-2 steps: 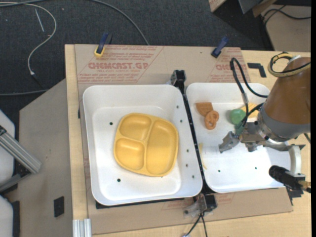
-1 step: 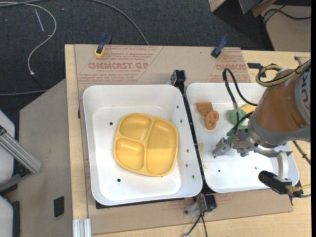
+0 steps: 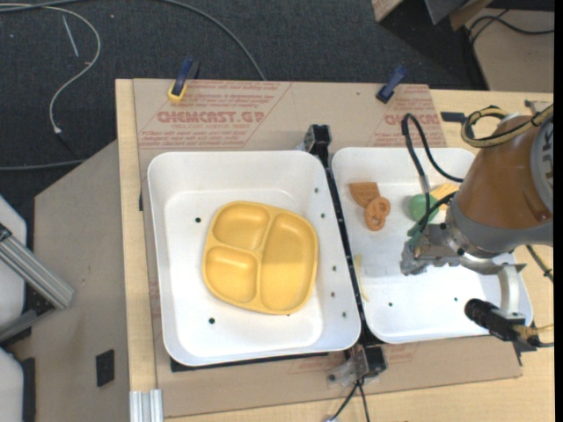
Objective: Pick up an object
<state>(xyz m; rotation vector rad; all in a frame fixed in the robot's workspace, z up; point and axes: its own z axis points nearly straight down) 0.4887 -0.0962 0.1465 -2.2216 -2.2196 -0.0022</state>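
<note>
The bench [image 3: 264, 104] is a board of brown cardboard with red lettering, and it carries two shallow white bins side by side.

Nearest the camera's lower edge, the front rims of both bins meet at a black clip [image 3: 369, 359]. The left bin [image 3: 176, 236] holds a single yellow divided plate [image 3: 261, 257], lying flat near the middle of the floor, with three compartments facing up and nothing in any of them.

The right bin [image 3: 396, 315] has bare floor in its near half. Farther back in it lie the small things: a brown pretzel-shaped piece [image 3: 377, 213] touching an orange-brown wedge [image 3: 363, 192] just behind it, and to their right a green round object [image 3: 419, 206] with a pale yellow piece [image 3: 444, 192] just beyond, partly hidden by the arm.

The arm [image 3: 506, 192] enters from the right, its orange band and grey wrist hanging over the right bin. The gripper [image 3: 419, 258] sits low over the bin floor, just in front of the green object and to the right of the pretzel piece, apart from both. Whether its grip is released or clenched cannot be told from this angle, and nothing is visibly held by it.

At the far edge of the bench, two blue clamps [image 3: 184, 77] hold the cardboard, and another black clip [image 3: 318, 137] joins the bins' back rims.
</note>
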